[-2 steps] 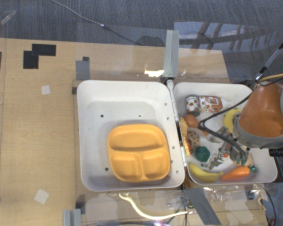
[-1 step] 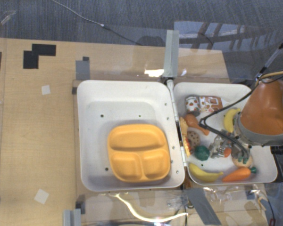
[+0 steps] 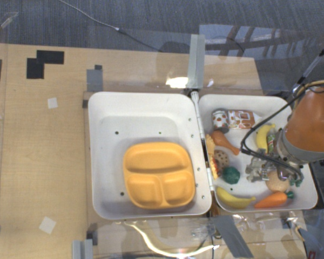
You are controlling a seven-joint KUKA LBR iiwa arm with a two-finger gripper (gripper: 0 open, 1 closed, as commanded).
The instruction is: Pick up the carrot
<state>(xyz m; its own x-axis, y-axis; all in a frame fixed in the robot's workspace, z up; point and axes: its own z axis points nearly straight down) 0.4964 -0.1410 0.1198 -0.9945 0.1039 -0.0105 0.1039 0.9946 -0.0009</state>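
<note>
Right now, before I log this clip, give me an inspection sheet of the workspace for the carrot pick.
Surface: wooden bench bearing the left bin and right bin side by side.
Job's things: carrot lies at the right bin's near edge, green top pointing right.
Clutter: yellow divided plate in the left bin; in the right bin, two bananas, a drumstick, a green ball, a cookie, a can and a carton.
Grippers: gripper sits low over the right bin, just above the carrot; finger state unclear.
Cables: black cable loops off the arm; another crosses the floor.
Surroundings: grey carpet, black markers on the bench.
</note>
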